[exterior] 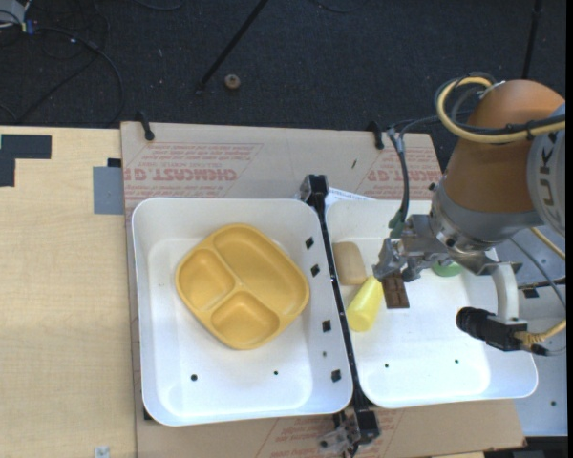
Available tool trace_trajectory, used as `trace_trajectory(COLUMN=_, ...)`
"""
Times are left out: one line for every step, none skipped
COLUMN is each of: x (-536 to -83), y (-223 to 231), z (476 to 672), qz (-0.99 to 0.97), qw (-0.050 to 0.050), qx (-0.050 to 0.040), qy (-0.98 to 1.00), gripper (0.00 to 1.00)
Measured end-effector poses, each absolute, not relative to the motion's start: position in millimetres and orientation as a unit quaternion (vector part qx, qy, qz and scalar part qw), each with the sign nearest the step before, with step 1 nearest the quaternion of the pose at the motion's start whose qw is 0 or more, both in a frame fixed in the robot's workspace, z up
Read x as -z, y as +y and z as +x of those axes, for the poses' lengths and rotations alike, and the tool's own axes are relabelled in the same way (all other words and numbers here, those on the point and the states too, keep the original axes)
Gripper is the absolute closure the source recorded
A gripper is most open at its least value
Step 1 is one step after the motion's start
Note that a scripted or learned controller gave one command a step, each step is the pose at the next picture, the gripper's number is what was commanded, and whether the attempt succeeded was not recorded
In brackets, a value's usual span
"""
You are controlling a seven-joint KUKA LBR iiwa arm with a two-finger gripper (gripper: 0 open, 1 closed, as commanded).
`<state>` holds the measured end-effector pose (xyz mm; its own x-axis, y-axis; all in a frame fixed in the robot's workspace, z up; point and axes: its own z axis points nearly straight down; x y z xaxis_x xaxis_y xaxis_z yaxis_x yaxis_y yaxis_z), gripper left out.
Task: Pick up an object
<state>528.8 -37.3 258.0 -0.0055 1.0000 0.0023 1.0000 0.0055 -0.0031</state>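
Note:
In the right bin (430, 380), a yellow bottle-like object (365, 304) lies near the left wall, with a tan block (350, 261) just above it. My gripper (393, 281) hangs over the bin right beside the yellow object, its dark fingers pointing down at that object's upper right end. A green item (448, 268) peeks out from under the arm's wrist. Whether anything sits between the fingers is not visible.
The left bin (162, 370) holds a yellow divided plate (242, 285). A black divider (330, 294) runs between the two bins. A black cylindrical part (487, 327) with cables juts from the arm over the right bin's right side.

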Motion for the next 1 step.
trace_trajectory(x=-258.7, y=16.8, z=536.2, qz=-0.705, qw=0.002, qx=-0.0006, qy=-0.709, gripper=1.00)
